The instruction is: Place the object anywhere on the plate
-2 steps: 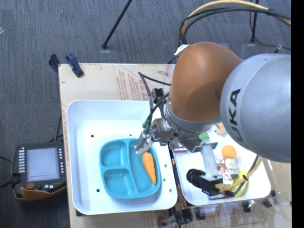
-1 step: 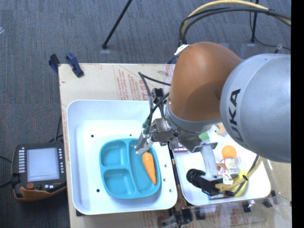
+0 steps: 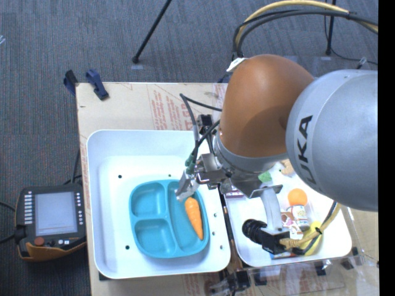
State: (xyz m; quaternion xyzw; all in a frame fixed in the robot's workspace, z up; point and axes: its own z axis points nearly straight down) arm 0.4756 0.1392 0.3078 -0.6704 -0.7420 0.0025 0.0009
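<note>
Above the plate, jaws touch the carrot's top.

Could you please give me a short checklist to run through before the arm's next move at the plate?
1. Carrot lies on the blue plate, in its long right compartment: ok.
2. Plate sits flat inside the left bin: ok.
3. Gripper is just above the carrot's top end; whether it is touching or apart: cannot tell.
4. Fingers released from the carrot: cannot tell, the view is too small there.
5. Other items, such as the orange ball and the banana, lie in the right bin, away from the plate: ok.
</note>
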